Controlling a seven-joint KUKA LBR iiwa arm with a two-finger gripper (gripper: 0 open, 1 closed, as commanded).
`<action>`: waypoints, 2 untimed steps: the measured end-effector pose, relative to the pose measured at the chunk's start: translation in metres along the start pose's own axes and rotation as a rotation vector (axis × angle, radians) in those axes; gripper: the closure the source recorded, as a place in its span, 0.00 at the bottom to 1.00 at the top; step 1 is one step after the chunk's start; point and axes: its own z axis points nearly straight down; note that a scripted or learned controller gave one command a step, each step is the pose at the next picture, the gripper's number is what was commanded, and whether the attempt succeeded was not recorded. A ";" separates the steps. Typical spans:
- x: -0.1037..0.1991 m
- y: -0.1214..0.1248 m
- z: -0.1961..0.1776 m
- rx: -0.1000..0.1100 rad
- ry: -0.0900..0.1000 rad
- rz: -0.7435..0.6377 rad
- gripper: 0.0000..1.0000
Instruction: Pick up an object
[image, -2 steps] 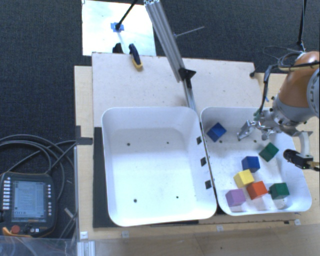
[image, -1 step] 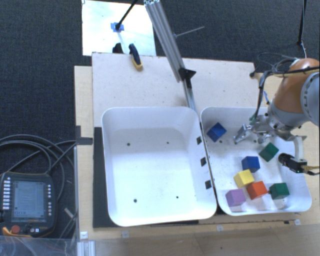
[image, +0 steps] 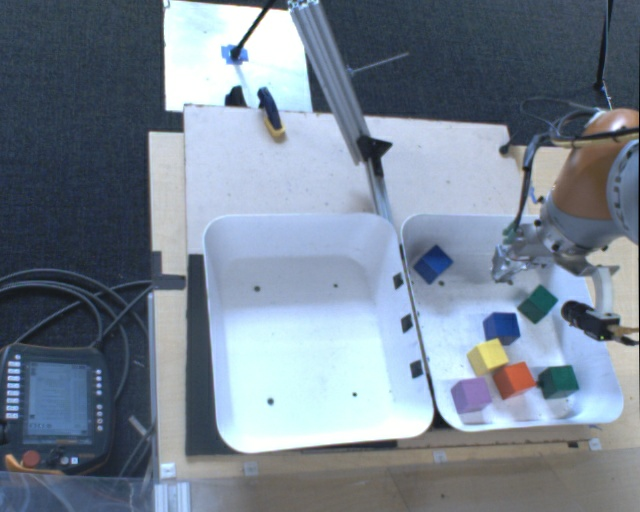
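So in the camera view there were two shallow white bins, smooth glossy plastic with rounded corners, sitting side by side on a pale speckled bench (image: 300, 160). The left bin (image: 225, 250) just had a few dark specks on its floor. The right bin (image: 440, 400) had all the blocks: little matte cubes with crisp edges. A blue cube (image: 433, 264) sat alone near the far left corner, tilted on the diagonal. The rest clustered toward the near right: a dark green cube (image: 538, 303), another blue one (image: 501, 327), a yellow cube (image: 488, 356), an orange cube (image: 514, 379) touching the yellow, a purple cube (image: 471, 395) and a second green cube (image: 558, 381).

The tool (image: 505, 266) was metallic and shiny, hanging low over the right bin's far side, just beside the dark green cube, with nothing visibly between its fingers; honestly couldn't tell whether it was spread or closed. A ribbed aluminium pole (image: 335, 80) slanted across the bench. A pendant with cables (image: 50, 400) lay on the dark carpet at left.
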 end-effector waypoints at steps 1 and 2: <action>-0.007 -0.005 -0.060 -0.002 -0.001 0.003 1.00; -0.003 0.000 -0.105 -0.002 0.000 0.000 1.00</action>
